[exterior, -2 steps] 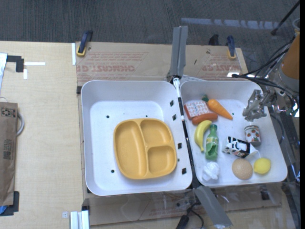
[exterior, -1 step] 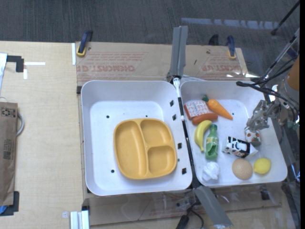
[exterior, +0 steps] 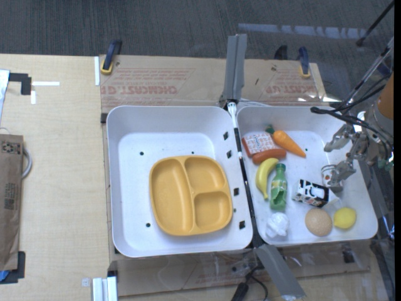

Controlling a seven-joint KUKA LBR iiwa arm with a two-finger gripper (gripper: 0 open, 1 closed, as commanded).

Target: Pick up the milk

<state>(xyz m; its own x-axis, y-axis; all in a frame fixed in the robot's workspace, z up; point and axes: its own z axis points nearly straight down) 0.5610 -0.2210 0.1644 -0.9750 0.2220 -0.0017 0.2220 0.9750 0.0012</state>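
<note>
The milk [exterior: 311,194] is a small black-and-white carton lying on its side in the right bin [exterior: 369,231], towards the front right. My gripper [exterior: 336,158] hangs over that bin just up and right of the carton. Its fingers are open, one fingertip [exterior: 332,175] close to the carton's right end, the other fingertip [exterior: 337,141] farther back. Nothing sits between them.
Sharing the right bin are a carrot [exterior: 288,143], a red packet [exterior: 259,144], a banana [exterior: 265,175], a green bottle [exterior: 278,185], a white crumpled item [exterior: 277,224], a tan ball [exterior: 318,222] and a lemon [exterior: 344,217]. A yellow divided plate [exterior: 191,194] lies in the left bin [exterior: 125,168].
</note>
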